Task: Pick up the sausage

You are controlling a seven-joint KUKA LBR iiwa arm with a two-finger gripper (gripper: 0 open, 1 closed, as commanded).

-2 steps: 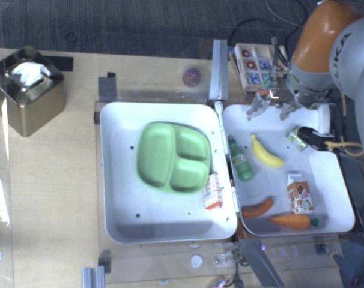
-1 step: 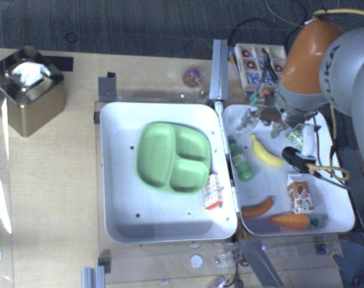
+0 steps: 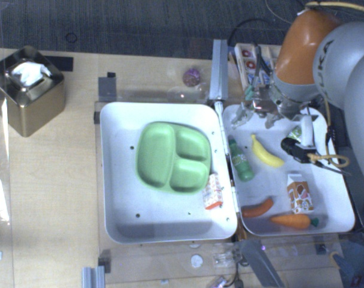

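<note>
The sausage (image 3: 257,208), reddish-brown and slightly curved, lies near the front left corner of the right bin (image 3: 344,204). An orange carrot (image 3: 290,221) lies just to its right along the front wall. My gripper (image 3: 254,119) hangs over the back left of the right bin, well behind the sausage. Its fingers are spread open with nothing between them. The grey arm with its orange band reaches in from the upper right.
In the right bin there are also a green bottle (image 3: 241,161), a yellow banana (image 3: 265,152) and a small carton (image 3: 300,196). The left bin (image 3: 119,179) holds a green divided plate (image 3: 173,156) and a red-and-white packet (image 3: 213,192). A brass box (image 3: 28,90) stands at the far left.
</note>
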